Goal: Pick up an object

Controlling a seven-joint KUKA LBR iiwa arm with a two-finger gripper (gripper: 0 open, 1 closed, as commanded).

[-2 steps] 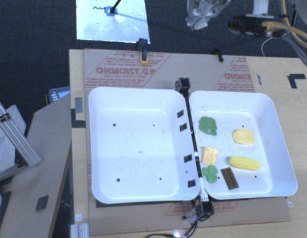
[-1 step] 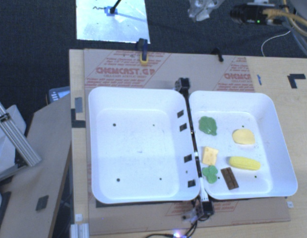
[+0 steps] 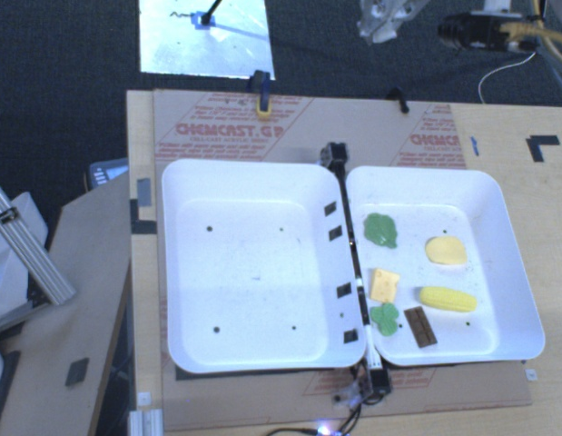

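Camera view: 6 objs, right bin (image 3: 512, 243)

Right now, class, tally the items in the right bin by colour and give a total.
Green: 2, one at the top, one lower down.
Yellow: 3, an oval, a block, a corn cob.
Brown: 1, a bar.
Total: 6
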